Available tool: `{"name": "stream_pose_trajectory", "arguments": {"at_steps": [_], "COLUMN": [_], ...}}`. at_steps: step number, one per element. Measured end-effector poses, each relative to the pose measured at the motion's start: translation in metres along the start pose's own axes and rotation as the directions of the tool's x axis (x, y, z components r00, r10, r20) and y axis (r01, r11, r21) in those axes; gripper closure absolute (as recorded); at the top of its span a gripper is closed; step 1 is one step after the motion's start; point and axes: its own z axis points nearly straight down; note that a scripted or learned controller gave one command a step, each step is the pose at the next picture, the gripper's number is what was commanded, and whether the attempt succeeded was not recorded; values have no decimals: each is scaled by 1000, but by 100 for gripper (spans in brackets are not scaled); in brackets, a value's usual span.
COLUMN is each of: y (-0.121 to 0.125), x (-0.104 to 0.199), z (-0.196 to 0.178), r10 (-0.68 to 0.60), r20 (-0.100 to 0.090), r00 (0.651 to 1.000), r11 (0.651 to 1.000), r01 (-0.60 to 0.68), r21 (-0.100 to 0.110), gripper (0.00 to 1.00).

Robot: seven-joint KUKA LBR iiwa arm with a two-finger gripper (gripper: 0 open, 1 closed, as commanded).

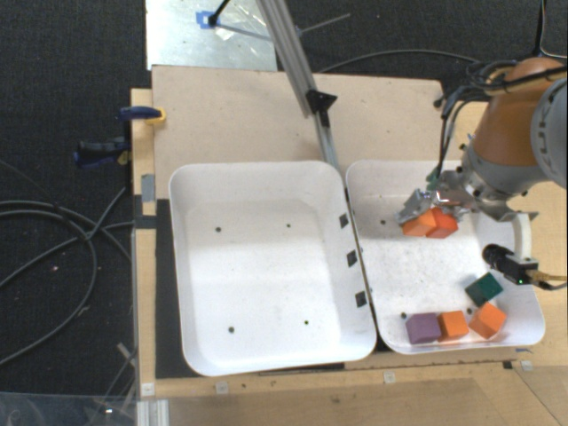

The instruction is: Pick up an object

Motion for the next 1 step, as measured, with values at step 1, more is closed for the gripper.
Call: {"name": "stream_pose_trajectory", "arguments": {"at_steps": [1], "y": [16], "x": [90], "z": [-8], "r10": [0], "r20": [-1], "r00": [1000], "r11": [1000], "r01": [0], "r21": [0], "gripper": [100]}}
